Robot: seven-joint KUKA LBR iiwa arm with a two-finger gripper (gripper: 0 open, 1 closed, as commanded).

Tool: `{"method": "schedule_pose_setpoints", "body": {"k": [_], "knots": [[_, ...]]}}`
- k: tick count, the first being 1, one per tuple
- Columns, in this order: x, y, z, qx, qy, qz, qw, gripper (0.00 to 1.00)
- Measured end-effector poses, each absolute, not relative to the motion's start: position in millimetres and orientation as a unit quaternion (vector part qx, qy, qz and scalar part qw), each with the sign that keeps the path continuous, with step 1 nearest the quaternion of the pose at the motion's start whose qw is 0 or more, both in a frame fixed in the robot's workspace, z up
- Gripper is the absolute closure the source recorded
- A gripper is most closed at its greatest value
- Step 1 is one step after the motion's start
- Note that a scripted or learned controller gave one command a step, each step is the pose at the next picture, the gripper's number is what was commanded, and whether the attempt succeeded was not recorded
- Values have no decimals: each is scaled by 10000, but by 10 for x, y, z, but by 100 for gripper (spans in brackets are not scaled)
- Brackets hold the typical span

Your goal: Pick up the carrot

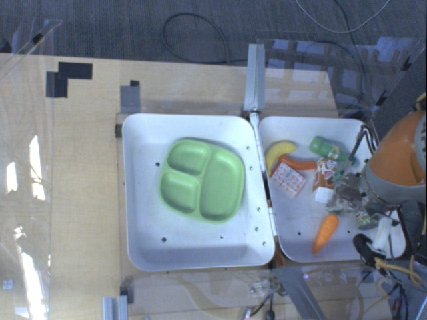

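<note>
In the right bin [293, 245], down around 5 o'clock of its floor, the carrot [325, 232] lies tilted, fat end up toward 12 and the tip pointing at the front rim near 7. It's got bare white floor to its 9 o'clock side, so plenty of room there, but the front edge is close under the tip. The gripper [347, 202] sits just at the carrot's 1 o'clock, hanging off the grey and orange arm [400, 165] at the bin's 3 o'clock wall. Can't tell how wide it's spread, and nothing visibly sits in it. Up at 12 there's clutter: a banana [279, 152], a green bottle [327, 147], a checkered packet [288, 179]. The left bin [140, 245] holds a green divided plate [202, 179] mid-floor. Wooden bench [67, 199] all round, grey carpet [133, 12] and cables [193, 35] beyond at 12.
</note>
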State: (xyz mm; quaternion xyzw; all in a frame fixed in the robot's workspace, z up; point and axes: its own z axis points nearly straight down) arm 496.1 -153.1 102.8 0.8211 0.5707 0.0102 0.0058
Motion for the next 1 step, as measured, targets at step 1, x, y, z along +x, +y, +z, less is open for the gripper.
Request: {"method": "schedule_pose_setpoints", "body": {"k": [1], "knots": [[5007, -916, 2236, 8080, 5891, 32, 31, 100]]}}
